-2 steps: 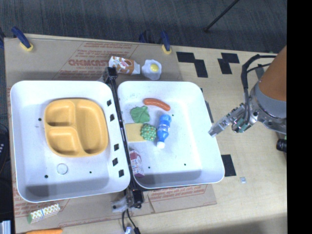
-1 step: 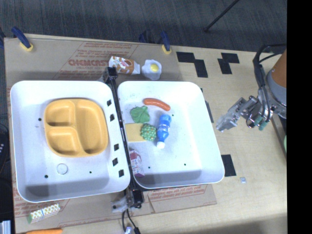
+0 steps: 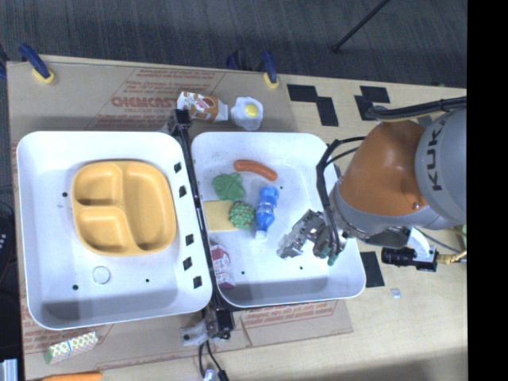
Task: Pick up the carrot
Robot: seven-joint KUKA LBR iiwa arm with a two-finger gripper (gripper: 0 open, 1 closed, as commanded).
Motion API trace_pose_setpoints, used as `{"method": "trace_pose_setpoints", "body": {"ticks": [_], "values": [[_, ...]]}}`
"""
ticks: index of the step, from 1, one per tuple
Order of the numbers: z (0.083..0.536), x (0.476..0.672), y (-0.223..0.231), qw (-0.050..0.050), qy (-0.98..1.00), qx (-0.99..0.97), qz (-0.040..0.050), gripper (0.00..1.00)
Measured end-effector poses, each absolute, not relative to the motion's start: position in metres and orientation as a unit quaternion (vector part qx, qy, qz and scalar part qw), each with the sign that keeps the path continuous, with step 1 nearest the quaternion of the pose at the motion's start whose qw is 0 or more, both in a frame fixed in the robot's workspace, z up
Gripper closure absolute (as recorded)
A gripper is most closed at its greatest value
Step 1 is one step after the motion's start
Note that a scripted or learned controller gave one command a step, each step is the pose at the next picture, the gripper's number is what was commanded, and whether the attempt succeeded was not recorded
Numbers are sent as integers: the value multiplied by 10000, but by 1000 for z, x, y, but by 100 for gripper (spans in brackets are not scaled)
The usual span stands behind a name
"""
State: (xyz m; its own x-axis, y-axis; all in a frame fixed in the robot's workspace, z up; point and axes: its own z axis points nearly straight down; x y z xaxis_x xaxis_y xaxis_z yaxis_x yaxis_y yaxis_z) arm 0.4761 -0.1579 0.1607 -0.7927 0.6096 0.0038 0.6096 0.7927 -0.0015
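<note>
Two white bins are seen. The carrot [image 3: 255, 168] lies at twelve o'clock in the right bin [image 3: 349, 280]. The gripper [image 3: 305, 240], at four o'clock, is spread and empty. The blue bottle [image 3: 267, 208] between them could be knocked.

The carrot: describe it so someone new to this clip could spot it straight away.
Take the right-hand white bin, the one the arm reaches into. The carrot lies near its far wall, above a green leafy toy and a blue bottle. It is the bin's only orange thing: a slim, sausage-like stick lying almost level.
</note>
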Motion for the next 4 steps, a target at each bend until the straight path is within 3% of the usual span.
{"method": "trace_pose_setpoints", "body": {"ticks": [1,3,4], "values": [[220,477,-212,-3,-9421,-3353,5,100],[344,477,-211,-12,-9945,-1050,9,100],[152,479,-211,15,-9734,-2292,-4,100]]}}
